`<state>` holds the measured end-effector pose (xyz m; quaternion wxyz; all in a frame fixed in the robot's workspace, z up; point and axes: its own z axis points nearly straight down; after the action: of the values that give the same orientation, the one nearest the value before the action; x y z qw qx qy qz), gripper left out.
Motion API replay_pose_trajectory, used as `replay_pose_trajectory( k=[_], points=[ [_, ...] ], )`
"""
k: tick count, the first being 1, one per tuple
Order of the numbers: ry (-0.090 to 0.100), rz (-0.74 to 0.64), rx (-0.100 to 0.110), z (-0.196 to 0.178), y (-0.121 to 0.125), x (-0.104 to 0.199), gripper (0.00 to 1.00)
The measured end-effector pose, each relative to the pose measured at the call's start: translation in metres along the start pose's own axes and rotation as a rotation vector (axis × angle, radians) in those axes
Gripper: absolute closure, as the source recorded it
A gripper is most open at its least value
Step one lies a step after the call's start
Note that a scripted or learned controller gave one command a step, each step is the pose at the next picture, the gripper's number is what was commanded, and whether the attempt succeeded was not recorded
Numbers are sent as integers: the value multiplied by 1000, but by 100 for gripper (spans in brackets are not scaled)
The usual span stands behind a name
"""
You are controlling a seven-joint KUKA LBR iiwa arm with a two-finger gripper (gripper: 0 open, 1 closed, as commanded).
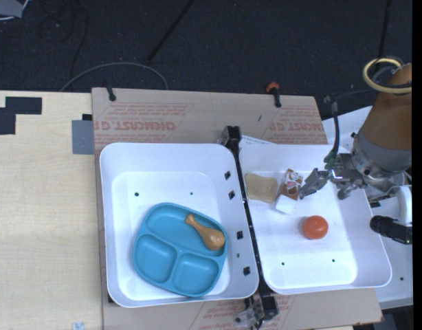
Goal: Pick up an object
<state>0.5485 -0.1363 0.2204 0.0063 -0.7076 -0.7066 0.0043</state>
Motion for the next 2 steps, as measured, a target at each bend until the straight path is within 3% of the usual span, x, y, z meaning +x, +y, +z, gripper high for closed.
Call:
replay_pose_trajectory(
  k=[1, 2],
  points=[
    [-2, -2, -11, -6, 2, 0, 0],
    [-1, -1, -6, 51, -8, 1, 0]
  ],
)
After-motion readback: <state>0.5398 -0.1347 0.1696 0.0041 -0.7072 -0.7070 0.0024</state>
